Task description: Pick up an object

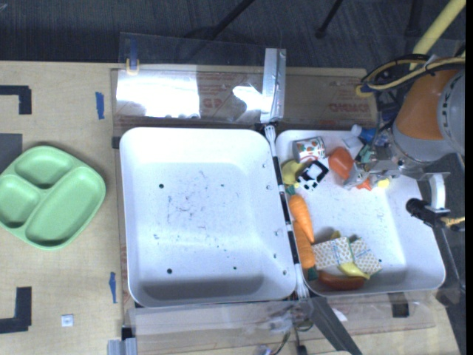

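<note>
Arm low over the right bin's [414, 257] far corner.
I can't tell how the jaws stand; the gripper [369, 170] sits beside the orange ball [341, 163], carrot [301, 222] along the left wall.

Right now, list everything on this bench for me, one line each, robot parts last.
Shallow white plastic bins: 2, white, side by side; left bin, right bin.
Long orange carrot-shaped toy: 1, orange, along the right bin's left wall.
Rounded orange-red toy: 1, orange-red, far part of the right bin.
Small black-and-white patterned block: 1, beside a yellow piece, near the right bin's far left corner.
Small printed can: 1, white with colours, far left corner of the right bin.
Pale patterned pouches: 2, cream, near side of the right bin.
Green divided plastic plate: 1, green, on the bench left of the bins.
Robot arm with end effector: 1, grey with an orange band, over the right bin's far side.
</note>
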Robot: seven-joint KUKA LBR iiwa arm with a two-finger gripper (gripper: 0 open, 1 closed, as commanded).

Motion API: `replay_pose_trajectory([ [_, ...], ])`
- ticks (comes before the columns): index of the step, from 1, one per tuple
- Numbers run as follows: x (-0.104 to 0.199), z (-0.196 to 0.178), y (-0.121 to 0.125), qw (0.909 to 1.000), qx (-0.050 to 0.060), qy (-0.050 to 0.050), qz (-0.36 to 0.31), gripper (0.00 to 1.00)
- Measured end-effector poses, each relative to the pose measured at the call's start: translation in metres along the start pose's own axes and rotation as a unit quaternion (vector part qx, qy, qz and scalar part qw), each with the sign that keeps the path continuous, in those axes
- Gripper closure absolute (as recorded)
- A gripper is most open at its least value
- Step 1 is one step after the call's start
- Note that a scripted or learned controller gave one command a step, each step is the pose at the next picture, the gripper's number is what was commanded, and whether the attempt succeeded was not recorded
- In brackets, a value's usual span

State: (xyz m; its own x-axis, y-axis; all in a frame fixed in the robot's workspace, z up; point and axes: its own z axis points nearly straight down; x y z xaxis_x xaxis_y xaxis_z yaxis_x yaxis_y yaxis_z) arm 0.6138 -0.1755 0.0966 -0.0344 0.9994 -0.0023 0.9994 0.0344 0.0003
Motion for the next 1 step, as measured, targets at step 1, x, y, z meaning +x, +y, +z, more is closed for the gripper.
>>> replay_pose_trajectory([
  [1,0.0534,-0.0768,0.0070,0.9998,-0.001,0.001,-0.022,1.00],
])
